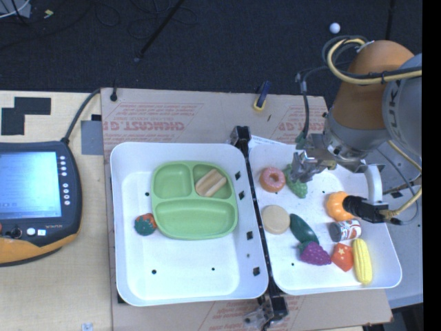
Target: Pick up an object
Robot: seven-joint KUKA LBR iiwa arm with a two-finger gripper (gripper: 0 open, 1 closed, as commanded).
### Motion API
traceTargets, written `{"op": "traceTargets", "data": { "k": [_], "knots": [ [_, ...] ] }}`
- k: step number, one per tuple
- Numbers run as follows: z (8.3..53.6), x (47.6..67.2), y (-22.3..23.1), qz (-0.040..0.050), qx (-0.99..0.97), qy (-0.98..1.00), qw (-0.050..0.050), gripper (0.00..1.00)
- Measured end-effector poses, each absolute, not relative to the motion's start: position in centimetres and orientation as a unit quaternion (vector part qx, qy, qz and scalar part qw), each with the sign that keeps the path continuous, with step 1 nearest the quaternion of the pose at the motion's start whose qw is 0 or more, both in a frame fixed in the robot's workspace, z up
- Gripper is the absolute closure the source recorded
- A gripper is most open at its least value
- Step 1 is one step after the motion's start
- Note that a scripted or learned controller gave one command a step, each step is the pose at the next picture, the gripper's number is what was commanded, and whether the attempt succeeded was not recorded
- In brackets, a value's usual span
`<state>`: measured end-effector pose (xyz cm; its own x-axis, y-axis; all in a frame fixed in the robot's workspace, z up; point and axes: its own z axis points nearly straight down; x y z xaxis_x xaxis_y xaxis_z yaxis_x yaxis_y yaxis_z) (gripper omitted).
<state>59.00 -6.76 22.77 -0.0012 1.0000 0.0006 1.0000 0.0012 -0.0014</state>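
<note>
My gripper (302, 171) hangs over the back of the right bin (386, 278), directly above a small green leafy toy (298, 187). It looks close to or touching the toy's top; the grip itself is hidden. A pink donut (272, 179) lies just to its left. Nearer the front lie a tan round biscuit (275, 219), a dark green vegetable (302, 227), purple grapes (315, 254), a red piece (342, 256) and a yellow corn cob (362, 261). An orange fruit (337, 205) lies to the right.
The left bin (179, 281) holds a green divided plate (195, 209) with a bread piece (210, 182) in one compartment, and a red-and-green toy (145, 224) beside it. A control pendant (34, 192) rests at far left. A black fixture (364, 209) and cables hang at the right.
</note>
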Motion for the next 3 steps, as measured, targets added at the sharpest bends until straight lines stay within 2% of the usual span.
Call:
{"op": "traceTargets", "data": {
  "k": [1,2,3],
  "knots": [
    [22.6,57.5,-8.2,0.0017,-0.707,-0.707,0.002,1.0],
    [23.3,57.7,-6.7,0.0004,-0.707,-0.708,0.001,1.0],
    [21.8,58.7,-7.3,0.0015,-0.707,-0.707,0.001,1.0]
  ]
}}
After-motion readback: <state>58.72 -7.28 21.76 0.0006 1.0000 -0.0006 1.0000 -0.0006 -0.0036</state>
